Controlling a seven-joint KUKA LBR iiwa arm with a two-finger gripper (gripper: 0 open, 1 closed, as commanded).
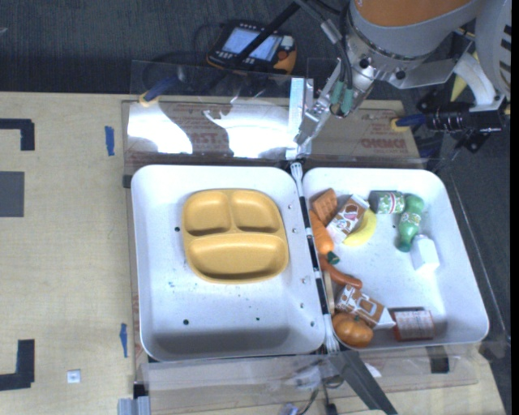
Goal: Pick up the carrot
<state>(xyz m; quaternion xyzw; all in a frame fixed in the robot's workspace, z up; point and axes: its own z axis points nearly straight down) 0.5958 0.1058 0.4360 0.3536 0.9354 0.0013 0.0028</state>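
The two shallow white plastic bins sit side by side: the left bin (154, 308) carries a mustard-yellow three-compartment plastic tray (235, 233), and the right bin (462, 275) holds the clutter. At one o'clock in the picture hangs the grey arm with its orange band (405, 12), and below it the slim two-finger gripper (312, 121), tilted, poised over the back bench at about twelve o'clock, just behind the seam where the bins meet; whether its fingers stand wide or narrow I cannot tell, and nothing is seen between them. The slender orange carrot (324, 241) lies in the right bin hard against the left wall, at nine o'clock of that bin, running roughly twelve to six. At its twelve o'clock end sits a ridged orange-brown wedge (323, 206); at two o'clock a red-and-white packet (349, 216) with a yellow banana-like piece (363, 230); toward six o'clock a red sausage-like piece (345, 277), a small printed carton (361, 305) and a round orange fruit (352, 330). Judging from this, the descent should come straight down at the carrot's middle, fingers closing across its width, wrist turned so one finger slips between carrot and wall without catching the rim.
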